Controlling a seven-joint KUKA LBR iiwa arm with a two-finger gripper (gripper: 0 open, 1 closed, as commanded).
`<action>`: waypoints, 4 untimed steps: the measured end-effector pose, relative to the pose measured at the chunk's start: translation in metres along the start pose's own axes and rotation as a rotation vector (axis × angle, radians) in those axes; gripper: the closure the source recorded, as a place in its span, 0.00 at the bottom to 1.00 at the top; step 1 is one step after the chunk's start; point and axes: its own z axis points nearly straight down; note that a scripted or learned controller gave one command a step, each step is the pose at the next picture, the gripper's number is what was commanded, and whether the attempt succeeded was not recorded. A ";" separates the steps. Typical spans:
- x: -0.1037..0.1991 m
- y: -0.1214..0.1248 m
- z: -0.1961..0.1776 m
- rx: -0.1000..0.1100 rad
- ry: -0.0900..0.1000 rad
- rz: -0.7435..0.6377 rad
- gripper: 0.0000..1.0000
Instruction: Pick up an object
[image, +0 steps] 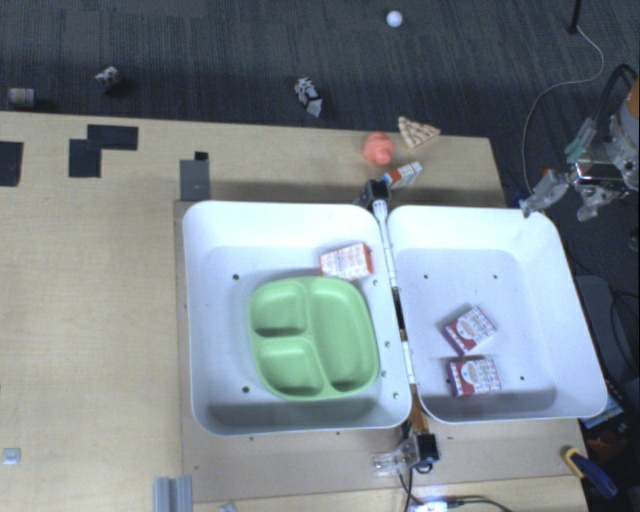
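White plastic, two shallow bins side by side on a pale wooden bench, seen from above at a slant. Camera view: the left bin (205, 330) holds a green divided tray (313, 337), with a small red-and-white carton (346, 261) just beyond the tray's 1 o'clock corner, close to the tray's edge; whether they touch cannot be told. The right bin (540, 250) holds two further red-and-white cartons: the upper carton (469, 328), lying askew, and the lower carton (474, 376) just beside it at 6 o'clock, lying nearly square to the bin's near wall.

The gripper (575, 185) sits at the frame's 2 o'clock margin, above the far right corner of the right bin and outside its floor. Its state cannot be told, the tool being small and blurred here; nothing is seen held.

Governing relation: from the gripper, the two cartons in the right bin lie toward 7 o'clock, well apart from it; the carton in the left bin lies toward 8 to 9 o'clock, farther off, across the wall between the bins. The right-bin pair is judged the nearer target. The upper carton's long axis runs roughly 2 to 8 o'clock, so a grasp would likely close across its short side.
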 end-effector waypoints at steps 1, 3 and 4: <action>0.051 -0.009 0.139 0.005 0.003 -0.002 0.00; 0.108 -0.125 0.187 -0.005 0.000 0.002 0.00; 0.108 -0.124 0.176 -0.009 0.000 0.001 1.00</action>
